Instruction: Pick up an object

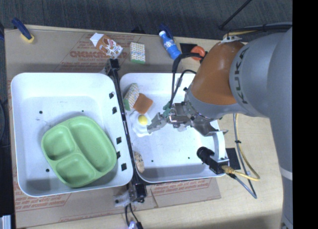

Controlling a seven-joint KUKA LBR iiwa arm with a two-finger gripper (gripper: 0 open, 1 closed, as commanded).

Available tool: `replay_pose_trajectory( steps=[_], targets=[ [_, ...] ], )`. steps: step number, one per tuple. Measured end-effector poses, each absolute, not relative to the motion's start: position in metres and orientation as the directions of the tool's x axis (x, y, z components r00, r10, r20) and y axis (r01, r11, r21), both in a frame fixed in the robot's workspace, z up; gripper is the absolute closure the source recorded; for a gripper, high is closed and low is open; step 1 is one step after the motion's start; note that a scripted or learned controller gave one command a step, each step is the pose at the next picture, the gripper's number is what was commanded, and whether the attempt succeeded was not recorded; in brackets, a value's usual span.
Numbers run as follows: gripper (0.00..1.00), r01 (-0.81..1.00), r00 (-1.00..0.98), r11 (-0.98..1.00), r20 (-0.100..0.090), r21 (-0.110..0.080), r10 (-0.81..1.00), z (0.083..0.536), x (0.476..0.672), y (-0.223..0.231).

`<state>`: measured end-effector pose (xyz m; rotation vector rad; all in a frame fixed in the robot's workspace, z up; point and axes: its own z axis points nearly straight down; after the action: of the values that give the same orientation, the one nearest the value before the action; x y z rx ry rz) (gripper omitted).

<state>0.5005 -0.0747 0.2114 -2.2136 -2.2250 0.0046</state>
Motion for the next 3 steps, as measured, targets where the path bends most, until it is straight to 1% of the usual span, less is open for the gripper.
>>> replay_pose_trajectory(
  steps=[3],
  targets=[
    [0.0, 1.0, -0.005, 0.005, 0.0, -0.004, 1.0, 0.2114, 0.5005, -0.0747]
  ],
)
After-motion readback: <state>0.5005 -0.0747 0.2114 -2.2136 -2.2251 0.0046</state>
